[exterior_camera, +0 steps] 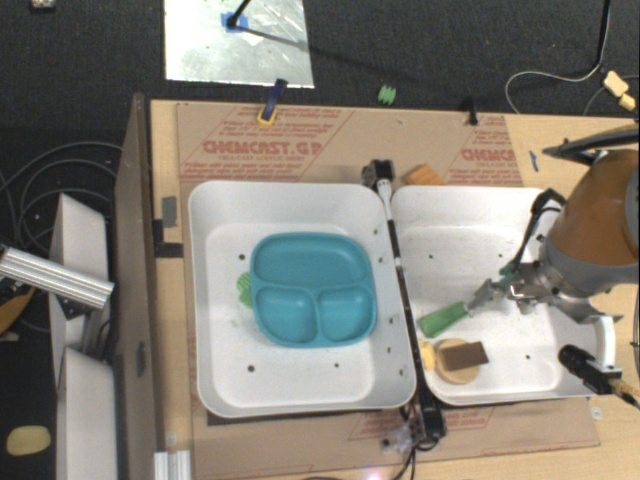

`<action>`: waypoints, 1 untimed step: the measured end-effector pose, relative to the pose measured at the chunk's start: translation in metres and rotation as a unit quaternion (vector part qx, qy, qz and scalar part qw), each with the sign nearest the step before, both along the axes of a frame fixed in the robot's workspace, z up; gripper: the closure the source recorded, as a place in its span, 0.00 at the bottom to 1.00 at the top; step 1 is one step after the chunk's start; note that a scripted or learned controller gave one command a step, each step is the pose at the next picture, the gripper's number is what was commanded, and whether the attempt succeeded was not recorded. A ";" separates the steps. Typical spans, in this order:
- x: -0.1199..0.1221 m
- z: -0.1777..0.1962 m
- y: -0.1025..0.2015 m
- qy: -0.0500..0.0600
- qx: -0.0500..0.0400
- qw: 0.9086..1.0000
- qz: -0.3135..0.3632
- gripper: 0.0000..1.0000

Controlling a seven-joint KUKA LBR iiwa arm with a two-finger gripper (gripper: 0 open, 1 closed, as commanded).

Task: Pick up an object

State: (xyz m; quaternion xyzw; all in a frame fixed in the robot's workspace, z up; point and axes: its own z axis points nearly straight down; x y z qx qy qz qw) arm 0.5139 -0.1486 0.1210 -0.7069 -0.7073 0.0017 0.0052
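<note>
While we scan from the left, we find a teal divided plate [312, 288] in the left bin [215, 268], a green scrap [244, 288] at its left edge. In the right bin [470, 218] lie a green stick [443, 318] and a brown block on a tan disc [460, 358]. Our jaws [488, 293] sit at the stick's right end; we cannot tell their opening.
</note>
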 end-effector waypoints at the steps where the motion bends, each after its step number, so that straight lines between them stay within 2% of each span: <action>1: 0.064 -0.032 0.052 -0.007 -0.002 1.000 0.005 0.00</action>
